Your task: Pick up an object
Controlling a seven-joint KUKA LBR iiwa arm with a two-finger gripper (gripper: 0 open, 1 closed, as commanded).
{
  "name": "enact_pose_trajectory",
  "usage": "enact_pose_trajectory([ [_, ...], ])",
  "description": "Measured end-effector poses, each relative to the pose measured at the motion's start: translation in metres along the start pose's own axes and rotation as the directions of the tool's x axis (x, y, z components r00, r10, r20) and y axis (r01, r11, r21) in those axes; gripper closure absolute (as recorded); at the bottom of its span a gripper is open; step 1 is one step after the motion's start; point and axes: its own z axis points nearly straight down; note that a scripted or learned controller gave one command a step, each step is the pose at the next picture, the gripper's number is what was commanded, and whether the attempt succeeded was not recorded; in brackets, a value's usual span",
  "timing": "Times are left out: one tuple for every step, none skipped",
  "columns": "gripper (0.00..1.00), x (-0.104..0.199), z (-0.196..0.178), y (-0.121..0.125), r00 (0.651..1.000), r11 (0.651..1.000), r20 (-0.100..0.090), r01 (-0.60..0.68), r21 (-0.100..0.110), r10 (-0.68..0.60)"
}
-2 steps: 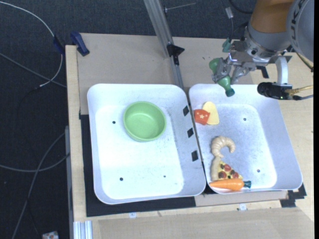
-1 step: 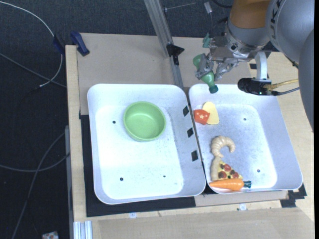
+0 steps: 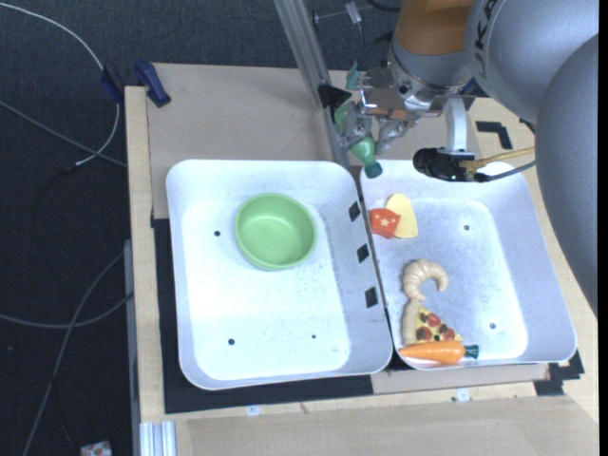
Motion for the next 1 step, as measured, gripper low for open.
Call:
enact_pose_trajectory([
  [1.0, 0.0509, 0.0074, 0.0024, 1.0, 1.0, 0.0, 0.0, 0.001, 0.0],
])
